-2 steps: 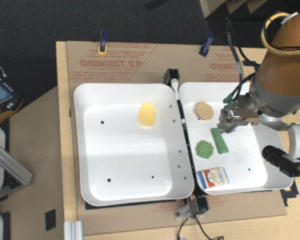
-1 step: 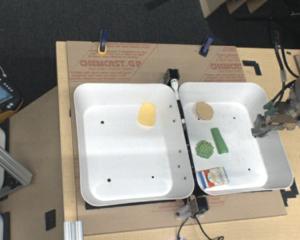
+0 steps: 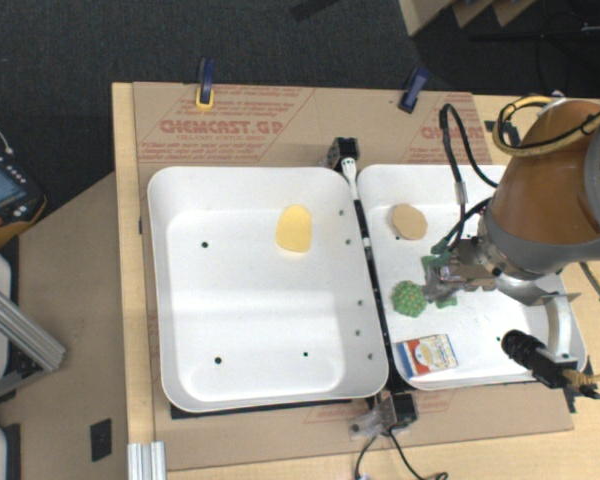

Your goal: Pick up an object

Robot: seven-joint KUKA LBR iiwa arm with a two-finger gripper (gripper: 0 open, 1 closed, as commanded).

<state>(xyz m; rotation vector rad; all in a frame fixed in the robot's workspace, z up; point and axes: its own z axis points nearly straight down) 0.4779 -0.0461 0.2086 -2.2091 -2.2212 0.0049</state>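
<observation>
My gripper (image 3: 443,280) hangs low over the middle of the right bin (image 3: 480,368), under the orange wrist band. Right at its left side lies a green broccoli-like toy (image 3: 410,298), touching or nearly touching the fingertips. More green shows at the fingers, but I cannot tell if it is held. A tan round cookie-like piece (image 3: 410,222) lies toward the back of the same bin. A small printed card or packet (image 3: 427,353) rests near that bin's front edge. A yellow rounded object (image 3: 294,229) sits in the left bin (image 3: 210,368).
A black divider strip (image 3: 365,258) runs between the two bins. Cables loop above the arm at the back right. Blue clamps (image 3: 205,73) hold the cardboard base at its far edge. A black fitting (image 3: 525,350) sticks out at the right bin's front right.
</observation>
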